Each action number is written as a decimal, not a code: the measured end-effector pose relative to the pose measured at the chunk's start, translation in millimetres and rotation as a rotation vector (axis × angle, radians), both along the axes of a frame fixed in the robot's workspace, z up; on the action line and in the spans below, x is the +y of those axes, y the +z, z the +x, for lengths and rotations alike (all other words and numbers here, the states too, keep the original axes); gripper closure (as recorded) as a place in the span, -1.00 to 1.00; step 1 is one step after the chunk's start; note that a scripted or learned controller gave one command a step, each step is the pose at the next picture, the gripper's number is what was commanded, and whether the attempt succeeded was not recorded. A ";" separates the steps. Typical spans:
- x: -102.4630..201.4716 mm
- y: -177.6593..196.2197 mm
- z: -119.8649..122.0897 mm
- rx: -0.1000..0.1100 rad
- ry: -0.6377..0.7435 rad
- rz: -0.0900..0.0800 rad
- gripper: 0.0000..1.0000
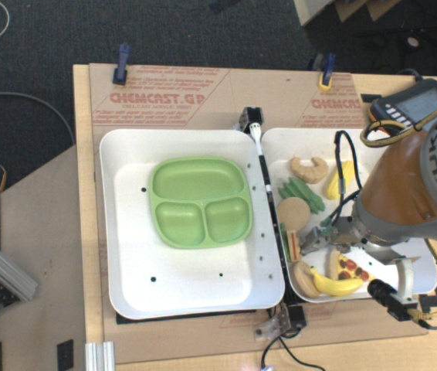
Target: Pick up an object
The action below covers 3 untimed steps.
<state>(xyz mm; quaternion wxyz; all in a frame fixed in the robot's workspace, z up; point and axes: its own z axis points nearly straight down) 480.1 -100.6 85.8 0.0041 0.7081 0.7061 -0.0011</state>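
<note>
Your gripper (pixel 319 236) sits lower right among smooth plastic food: curved banana (pixel 334 284), round cookie (pixel 293 213); I cannot tell its state.

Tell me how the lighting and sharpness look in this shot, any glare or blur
Camera view: even, soft overhead light; the left bin and green tray are sharp, with faint shadows inside the bin walls. The arm looms large and slightly soft at the right, shading the right bin.

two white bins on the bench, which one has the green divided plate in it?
The left bin. The green three-compartment plate lies in its middle. The right bin instead holds toy food, including a banana, with the arm reaching over it.
</note>
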 end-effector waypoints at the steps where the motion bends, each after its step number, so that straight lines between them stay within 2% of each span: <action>1: -56.4 -0.6 50.3 -0.001 0.000 0.003 -1.00; 2: -39.1 -0.1 142.0 -0.005 0.009 0.005 -1.00; 3: -41.1 9.9 138.0 0.001 0.005 0.005 1.00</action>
